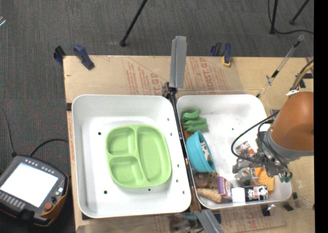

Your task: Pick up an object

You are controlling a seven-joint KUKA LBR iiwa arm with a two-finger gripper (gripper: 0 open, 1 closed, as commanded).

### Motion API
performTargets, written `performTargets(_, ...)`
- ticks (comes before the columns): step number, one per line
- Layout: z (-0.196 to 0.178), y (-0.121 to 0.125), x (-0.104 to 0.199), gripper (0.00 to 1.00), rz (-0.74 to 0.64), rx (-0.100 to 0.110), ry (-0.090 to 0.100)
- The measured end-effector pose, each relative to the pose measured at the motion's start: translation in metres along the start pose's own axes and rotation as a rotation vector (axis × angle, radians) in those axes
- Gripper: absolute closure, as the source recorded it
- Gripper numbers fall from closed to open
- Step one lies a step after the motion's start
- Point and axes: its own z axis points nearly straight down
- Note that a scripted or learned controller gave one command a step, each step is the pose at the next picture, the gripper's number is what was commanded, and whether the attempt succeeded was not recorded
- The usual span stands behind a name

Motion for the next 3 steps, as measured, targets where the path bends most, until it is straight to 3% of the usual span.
performTargets(1, 0.017, -0.022, -0.053, 1.00, 0.056, -0.004, 0.019)
performTargets(2, 0.016, -0.022, -0.053, 0.00, 0.055, -0.004, 0.018)
performTargets(3, 0.006, -0.021, -0.054, 1.00, 0.053, -0.005, 0.015)
